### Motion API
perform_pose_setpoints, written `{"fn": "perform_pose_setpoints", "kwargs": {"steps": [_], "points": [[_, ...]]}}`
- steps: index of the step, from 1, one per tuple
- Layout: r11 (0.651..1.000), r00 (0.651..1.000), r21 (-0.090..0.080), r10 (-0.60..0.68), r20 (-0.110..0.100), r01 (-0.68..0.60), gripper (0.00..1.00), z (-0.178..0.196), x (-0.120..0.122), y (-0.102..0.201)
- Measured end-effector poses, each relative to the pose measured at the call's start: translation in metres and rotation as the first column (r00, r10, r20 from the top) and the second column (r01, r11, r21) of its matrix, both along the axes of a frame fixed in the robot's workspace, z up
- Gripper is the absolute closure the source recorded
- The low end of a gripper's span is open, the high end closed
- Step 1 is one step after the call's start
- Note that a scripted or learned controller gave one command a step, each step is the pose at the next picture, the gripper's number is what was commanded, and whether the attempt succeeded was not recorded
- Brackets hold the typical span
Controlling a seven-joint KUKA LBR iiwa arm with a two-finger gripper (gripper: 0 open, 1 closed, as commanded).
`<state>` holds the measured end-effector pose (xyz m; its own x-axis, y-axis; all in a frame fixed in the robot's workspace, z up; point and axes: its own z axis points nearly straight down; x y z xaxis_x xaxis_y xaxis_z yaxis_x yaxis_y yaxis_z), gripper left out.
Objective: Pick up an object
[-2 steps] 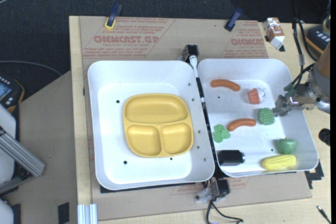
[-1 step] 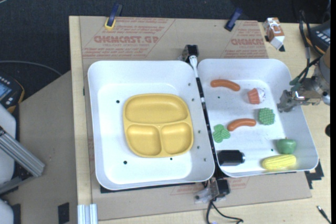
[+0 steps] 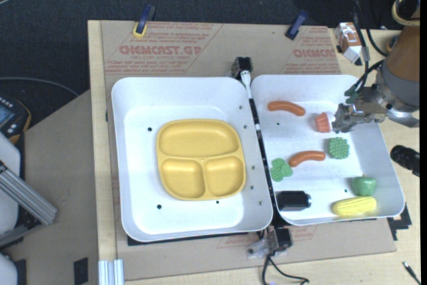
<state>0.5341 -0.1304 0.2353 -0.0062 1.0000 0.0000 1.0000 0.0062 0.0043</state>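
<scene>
Salmon-orange plastic toy piece (image 3: pixel 323 122) lies at the right bin's (image 3: pixel 373 143) upper right, touching the pincer (image 3: pixel 344 118); whether it is gripped, I cannot tell. It looks light, rigid and slick, so squeezing across its short sides seems safest.

tray (image 3: pixel 200 158) in left bin (image 3: pixel 133 117), toys probably right.

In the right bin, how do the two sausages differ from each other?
The upper sausage lies near the bin's far side, close to the tool; the lower sausage lies mid-bin, between the two green broccoli pieces. The upper one tilts down toward the right, the lower one tilts up toward the right. Both are orange-red, similar in size, lying flat in the right bin.
</scene>
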Motion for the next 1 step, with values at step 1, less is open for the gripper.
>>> {"fn": "perform_pose_setpoints", "kwargs": {"steps": [1], "points": [[1.0, 1.0, 0.001, 0.0, -0.002, 0.0, 1.0, -0.0126, 0.0203, 0.0476]]}}
